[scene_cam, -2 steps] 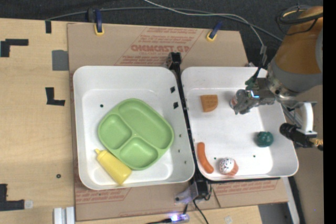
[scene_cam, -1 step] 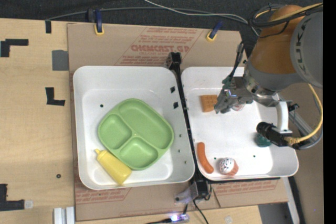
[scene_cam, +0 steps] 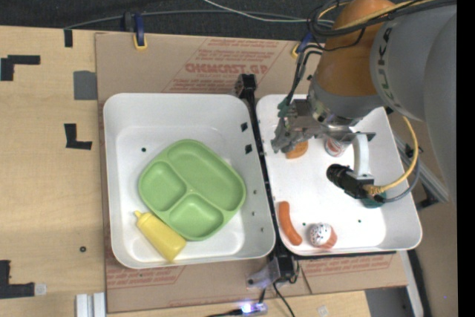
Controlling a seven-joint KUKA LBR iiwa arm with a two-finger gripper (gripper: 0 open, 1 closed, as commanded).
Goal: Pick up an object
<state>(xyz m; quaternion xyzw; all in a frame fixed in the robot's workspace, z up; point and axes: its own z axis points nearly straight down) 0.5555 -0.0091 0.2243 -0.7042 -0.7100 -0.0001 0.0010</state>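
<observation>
A: What is shown in the right bin (scene_cam: 397,230)?

B: The gripper (scene_cam: 289,139) is seen lowered over the upper left part of the right bin, just beside the divider (scene_cam: 256,152) between the two bins. A small orange object (scene_cam: 297,151) is seen directly under it, partly covered. Whether that object is touched or merely overhung cannot be told, and nothing is shown to be held.

A: What else is found relative to that bin?

B: Near its front edge a sausage (scene_cam: 288,223) and a speckled ball (scene_cam: 320,234) are laid just beside each other. A red-and-white item (scene_cam: 335,148), too hidden to be named, is glimpsed to the right of the orange object. To the left of the right bin, the left bin (scene_cam: 122,115) is occupied by a green divided plate (scene_cam: 191,189) and a yellow bottle (scene_cam: 159,235).

A: What failures are to be expected?

B: The orange object is judged small and rounded, so it may be squeezed out sideways on closing. Because it is placed near the bin wall, a finger may be blocked by the wall. The neighbouring item may also be nudged.
</observation>
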